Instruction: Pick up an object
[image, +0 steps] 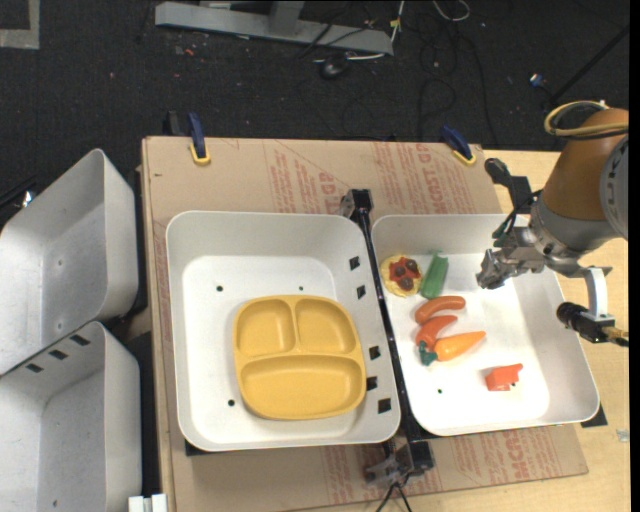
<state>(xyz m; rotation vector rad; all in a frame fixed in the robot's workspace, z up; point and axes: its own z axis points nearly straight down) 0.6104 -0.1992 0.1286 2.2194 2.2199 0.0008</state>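
— Over at the right of the frame, what is the arm doing?
— Its gripper (495, 272) hangs above the upper right part of the right bin (560, 400), with the orange band of the arm just behind it toward the frame's right edge. From this angle I cannot tell whether it is open or closed, and nothing can be seen held in it.

— And what lies in that bin?
— A small cluster left of centre. A round yellow toy pizza slice with dark toppings (402, 274) sits near the bin's upper left, and a green toy vegetable (435, 276) lies just beside it on the right. Below those is a red-orange toy sausage (440, 307), then a red toy pepper (436, 330) close under it, then an orange toy carrot with a green end (455, 346). A small orange-red toy piece (503, 376) lies apart, lower and further right.

— How near is the gripper to them?
— It is to the right of the green vegetable, with bare bin floor between them; it touches none of the toys.

— The left bin?
— The left bin (200, 250) holds a yellow divided plate (298, 356) with three compartments, lying flat near its middle. Both bins rest on a brown cardboard-covered surface (290, 165).
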